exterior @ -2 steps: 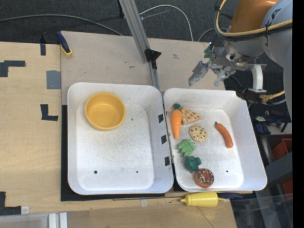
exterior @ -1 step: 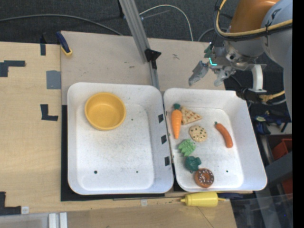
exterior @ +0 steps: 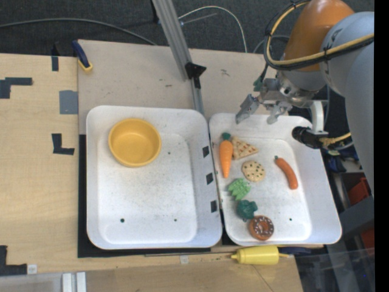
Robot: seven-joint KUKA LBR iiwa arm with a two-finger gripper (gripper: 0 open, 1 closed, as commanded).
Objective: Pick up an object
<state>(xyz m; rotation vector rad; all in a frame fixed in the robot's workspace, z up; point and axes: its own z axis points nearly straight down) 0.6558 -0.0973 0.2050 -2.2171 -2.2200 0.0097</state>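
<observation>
My gripper hangs open over the far edge of the right bin, with nothing between its fingers. In that bin lie a carrot, a pizza slice, a cookie, an orange sausage, two green broccoli pieces and a chocolate donut. The gripper stands above and behind the pizza slice, apart from all of them.
A yellow bowl sits at the far left of the left bin. A yellow mustard bottle lies on the bench in front of the right bin. A grey pole slants up behind the bins.
</observation>
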